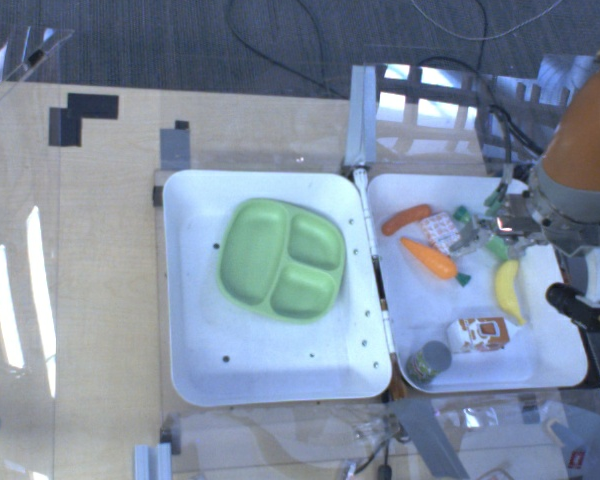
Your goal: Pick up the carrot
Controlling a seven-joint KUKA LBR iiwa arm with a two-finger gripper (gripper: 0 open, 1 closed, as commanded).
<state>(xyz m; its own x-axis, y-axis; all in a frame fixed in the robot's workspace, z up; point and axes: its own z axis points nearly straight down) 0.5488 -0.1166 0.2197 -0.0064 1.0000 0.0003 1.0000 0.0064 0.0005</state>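
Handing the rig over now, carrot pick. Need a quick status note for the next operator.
Gripper: in the right bin, low over the items just right of the carrot; finger state unclear, nothing seen held.
Carrot: lies on the right bin floor, left-centre, leaf end toward the gripper, just below the reddish sausage and beside a small checked packet.
Also in that bin: banana, small carton, grey can. Left bin holds the green divided plate.
Done: arm brought near the carrot.
Left: grasp the carrot and lift it.
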